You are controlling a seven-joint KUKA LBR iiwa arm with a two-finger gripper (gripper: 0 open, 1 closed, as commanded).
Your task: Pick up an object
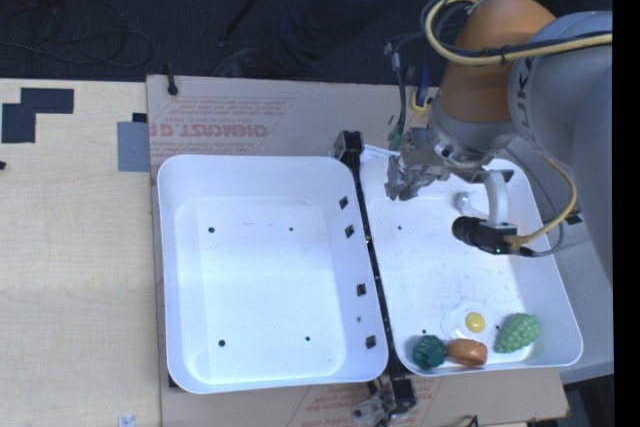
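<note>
Along the near edge of the right bin [560, 310] lie several small toy foods: a dark green lump [430, 352], an orange-brown piece [466, 351], a fried egg with a yellow yolk [471, 322] and a light green knobbly piece [516, 332]. My gripper [403, 181] hangs over the far left part of the right bin, well away from these items. Nothing shows between its fingers. The grey arm with the orange band [495, 45] reaches in from the right above it.
The left bin [185, 215] sits beside the right one, with a black clipped divider [362, 245] between them. Both rest on a cardboard sheet [250, 120] on the wooden bench. A black cable fitting [480, 233] hangs off the arm over the right bin.
</note>
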